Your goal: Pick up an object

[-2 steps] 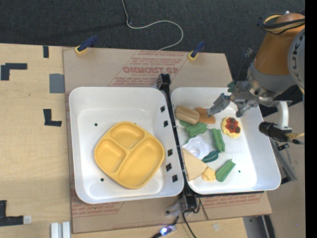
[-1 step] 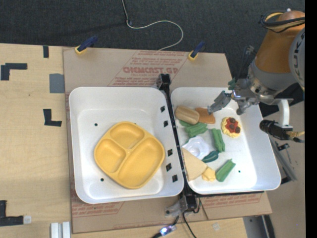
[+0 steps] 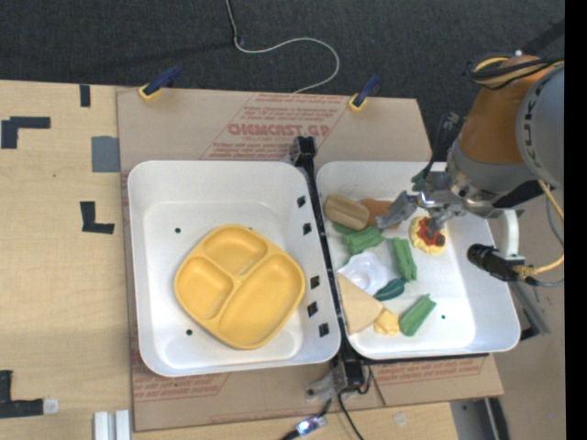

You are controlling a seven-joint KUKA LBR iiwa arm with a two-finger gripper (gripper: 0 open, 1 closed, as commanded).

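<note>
End effector (image 3: 425, 211) is low in the right bin (image 3: 495, 335), over a small red-and-yellow toy (image 3: 427, 236); can't tell whether it is open or closed. Nothing visibly lifted, so pickup not yet done.

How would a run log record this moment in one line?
arm: over right white bin | gripper: above red-and-yellow toy food piece | yellow divided plate: left bin | pick: not yet done

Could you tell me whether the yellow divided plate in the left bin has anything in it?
Empty. The yellow divided plate lies flat in the left bin, and all three of its compartments show bare yellow surface.
</note>
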